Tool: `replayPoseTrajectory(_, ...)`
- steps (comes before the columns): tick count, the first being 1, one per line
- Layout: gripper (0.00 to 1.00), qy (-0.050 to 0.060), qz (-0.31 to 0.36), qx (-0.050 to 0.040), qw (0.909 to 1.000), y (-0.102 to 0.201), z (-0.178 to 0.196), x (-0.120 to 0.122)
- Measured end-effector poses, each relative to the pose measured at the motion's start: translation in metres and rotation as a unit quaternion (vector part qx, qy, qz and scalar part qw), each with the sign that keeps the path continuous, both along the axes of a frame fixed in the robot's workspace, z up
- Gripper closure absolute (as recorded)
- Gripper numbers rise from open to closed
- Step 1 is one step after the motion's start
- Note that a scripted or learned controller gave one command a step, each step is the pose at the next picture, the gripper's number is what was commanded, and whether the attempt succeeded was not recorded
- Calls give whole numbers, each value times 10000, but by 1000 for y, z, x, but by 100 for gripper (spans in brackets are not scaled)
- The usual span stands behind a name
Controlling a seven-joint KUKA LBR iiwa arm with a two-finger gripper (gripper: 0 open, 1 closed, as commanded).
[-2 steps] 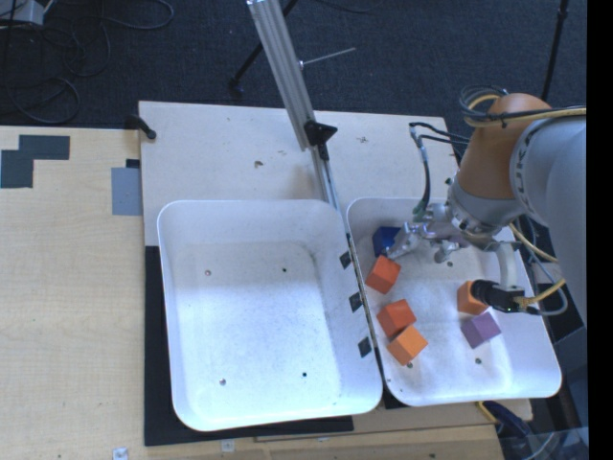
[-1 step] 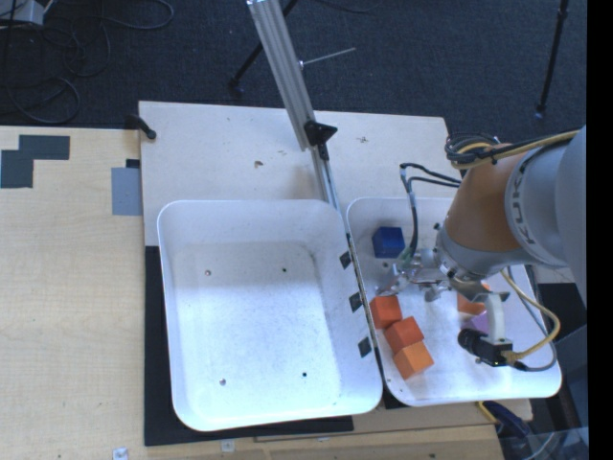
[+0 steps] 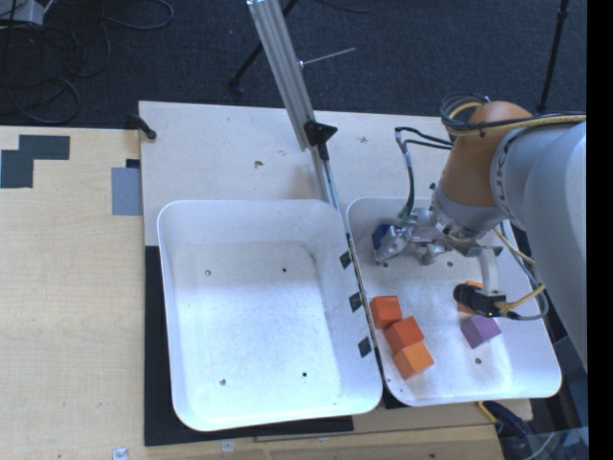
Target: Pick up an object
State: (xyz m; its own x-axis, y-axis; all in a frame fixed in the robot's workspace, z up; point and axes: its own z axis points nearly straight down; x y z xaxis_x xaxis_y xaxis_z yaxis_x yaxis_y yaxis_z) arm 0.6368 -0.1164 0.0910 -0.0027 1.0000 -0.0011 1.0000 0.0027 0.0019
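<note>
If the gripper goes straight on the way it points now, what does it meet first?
It seems to point down at the far left part of the right bin. The gripper would likely meet a small blue object at its tip, or else the bin floor; depth is unclear.

in the right bin [image 3: 536,381] you have three orange blocks [image 3: 403,334] lying in a slanted row beside its left wall: the top one [image 3: 385,310] flat and reddish, the middle one touching the lowest, paler one [image 3: 415,358]. over by the right side you'll find a purple block [image 3: 480,330], tilted, and just above it a small orange piece [image 3: 469,296] partly hidden by a cable.
</note>
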Motion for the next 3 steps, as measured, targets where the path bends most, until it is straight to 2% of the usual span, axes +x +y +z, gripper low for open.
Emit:
replayPoseTrajectory(1,0,21,1,16,10000,19,0,22)
replayPoseTrajectory(2,100,37,27,5,10000,18,9,21)
replayPoseTrajectory(3,100,-17,-33,-17,10000,-46,100,12)
